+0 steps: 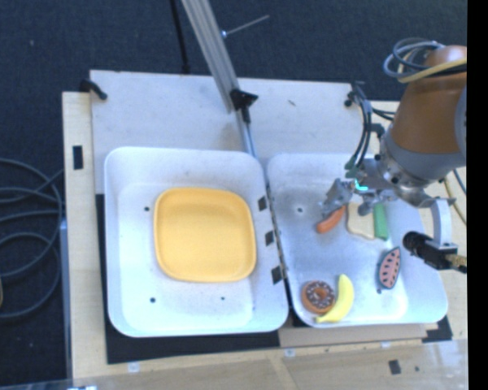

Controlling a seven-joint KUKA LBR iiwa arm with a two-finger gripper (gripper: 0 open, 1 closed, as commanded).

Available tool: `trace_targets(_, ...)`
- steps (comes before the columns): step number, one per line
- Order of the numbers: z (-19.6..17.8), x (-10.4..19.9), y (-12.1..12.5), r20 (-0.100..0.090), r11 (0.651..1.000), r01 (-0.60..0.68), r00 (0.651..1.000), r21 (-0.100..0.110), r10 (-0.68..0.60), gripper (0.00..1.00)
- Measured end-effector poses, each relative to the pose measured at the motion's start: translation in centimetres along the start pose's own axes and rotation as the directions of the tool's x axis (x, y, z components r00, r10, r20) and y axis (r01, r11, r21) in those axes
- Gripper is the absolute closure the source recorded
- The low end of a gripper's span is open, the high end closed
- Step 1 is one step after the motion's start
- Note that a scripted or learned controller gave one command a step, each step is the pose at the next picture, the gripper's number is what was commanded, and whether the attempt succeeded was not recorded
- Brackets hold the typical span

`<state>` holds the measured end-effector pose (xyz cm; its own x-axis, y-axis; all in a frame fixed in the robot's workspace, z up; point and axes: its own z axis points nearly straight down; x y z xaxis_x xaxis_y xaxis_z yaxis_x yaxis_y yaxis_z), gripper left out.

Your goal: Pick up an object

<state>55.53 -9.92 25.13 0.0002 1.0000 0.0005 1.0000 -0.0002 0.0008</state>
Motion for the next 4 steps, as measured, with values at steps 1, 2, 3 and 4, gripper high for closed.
trace_targets(1, 0.0, 0.0, 0.0, 0.000, 1.000, 0.000, 1.000, 0.000, 0.000, 0.00)
trace_targets(2, 6.0, 0.2, 0.4, 0.000, 1.000, -0.001, 1.000, 0.005, 0.001, 0.00)
trace_targets(3, 10.3, 0.3, 0.1, 0.001, 1.000, -0.001, 1.000, 0.004, 0.001, 0.00)
trace_targets(4, 15.2, 0.2, 0.0, 0.001, 1.000, -0.001, 1.000, 0.003, 0.001, 0.00)
